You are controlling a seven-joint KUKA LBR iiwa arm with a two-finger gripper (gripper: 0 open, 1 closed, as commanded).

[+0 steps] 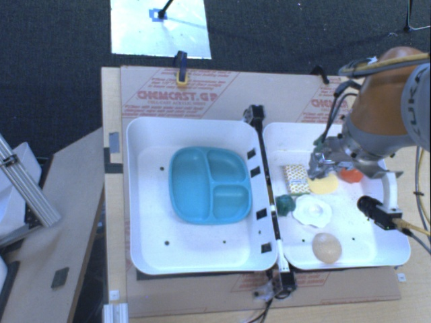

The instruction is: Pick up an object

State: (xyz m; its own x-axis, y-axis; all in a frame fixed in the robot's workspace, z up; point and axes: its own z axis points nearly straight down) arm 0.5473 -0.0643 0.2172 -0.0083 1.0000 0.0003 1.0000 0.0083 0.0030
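Objects for picking lie in the right bin (384,247): a yellow piece (325,184) near the middle, an orange-red piece (350,175) just beside it on the right, a patterned yellow block (295,177) to its left, a dark green piece (285,204) close to the divider, a white fried-egg shape (314,211) below the yellow piece, and a tan egg (327,247) nearer the front edge. The egg lies apart from the others; the fried-egg shape sits between it and the yellow piece.

The gripper (322,167) hangs low over the bin, right at the upper edge of the yellow piece and between the patterned block and the orange-red piece. Whether its fingers are spread or pressed together cannot be told, as the metal parts blur into one another there. Nothing can be seen held between them.

The arm (387,106) reaches in from the right, its orange band above the wrist over the bin's far right part.

The left bin (145,200) holds a blue divided plate (209,185), lying flat near its middle. Both bins rest side by side on a cardboard sheet (202,93) on the worktop (74,200).
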